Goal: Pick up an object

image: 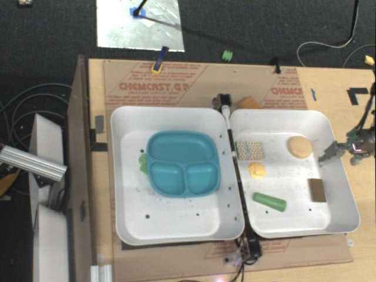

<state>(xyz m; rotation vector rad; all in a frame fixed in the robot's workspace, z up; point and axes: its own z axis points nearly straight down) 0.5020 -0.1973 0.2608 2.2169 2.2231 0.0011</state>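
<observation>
The bench (194,78) fills the middle of the frame and bears two white bins side by side. The left bin (126,216) holds a teal divided tray (182,163) with something green (143,162) peeking from under its left edge. The right bin (341,210) holds a green cylinder (269,201) at lower centre, a tan round disc (300,147) at upper right, a brown block (316,190) toward the right wall, a speckled pad (249,150) at upper left and a small yellow piece (257,170) just below it. The gripper (329,153) enters at the right edge, above the bin's right rim, near the disc; whether it is wide or narrow cannot be told.
</observation>
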